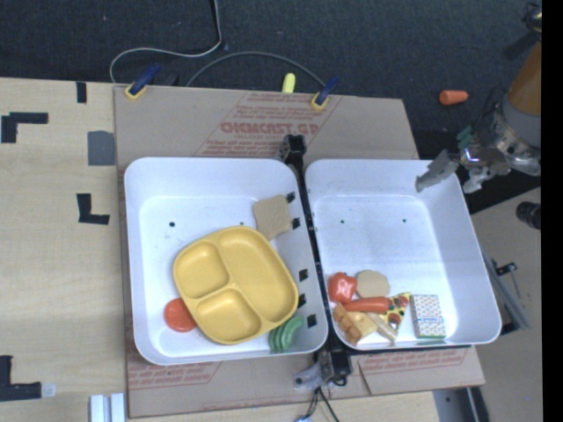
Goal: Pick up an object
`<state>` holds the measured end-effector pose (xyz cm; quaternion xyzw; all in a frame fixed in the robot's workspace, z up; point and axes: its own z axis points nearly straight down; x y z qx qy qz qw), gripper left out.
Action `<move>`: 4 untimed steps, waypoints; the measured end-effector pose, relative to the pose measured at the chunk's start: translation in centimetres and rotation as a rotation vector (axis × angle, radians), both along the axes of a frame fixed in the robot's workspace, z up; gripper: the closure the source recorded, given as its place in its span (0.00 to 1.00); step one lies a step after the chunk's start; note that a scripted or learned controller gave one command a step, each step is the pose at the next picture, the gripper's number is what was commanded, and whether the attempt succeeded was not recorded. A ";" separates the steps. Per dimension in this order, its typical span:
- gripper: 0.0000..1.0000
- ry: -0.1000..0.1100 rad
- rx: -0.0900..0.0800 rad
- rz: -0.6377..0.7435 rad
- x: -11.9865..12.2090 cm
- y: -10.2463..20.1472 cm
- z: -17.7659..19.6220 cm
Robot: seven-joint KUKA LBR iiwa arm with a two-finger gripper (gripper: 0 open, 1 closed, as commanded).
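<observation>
Pincer: the pincer (pixel 447 170) hung at the right bin's far right corner, over its rim; whether its fingers were spread or pressed together could not be told (too small and blurred), and nothing was seen between them.
Arm: grey with an orange band (pixel 533 82), reaching in behind the pincer from the right.
Right bin (pixel 440 236): below the pincer; a cluster of toy food (pixel 369 306) lay well apart from the pincer, at the bin's near edge, with a small patterned box (pixel 427 315) just beside it.
Left bin (pixel 149 236): well to the pincer's left; it held a yellow divided plate (pixel 234 284), a tan square (pixel 273 215), an orange-red ball (pixel 179 315) and a green piece (pixel 286 332).
Counter: cardboard sheet (pixel 264 126) under both bins.
</observation>
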<state>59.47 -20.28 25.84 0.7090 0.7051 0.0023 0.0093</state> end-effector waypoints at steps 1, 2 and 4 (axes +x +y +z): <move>0.00 0.028 0.014 0.004 -11.7 4.8 -4.2; 0.00 0.028 0.015 0.011 -11.3 11.4 -13.3; 0.00 0.011 0.006 0.007 -10.2 8.0 -17.2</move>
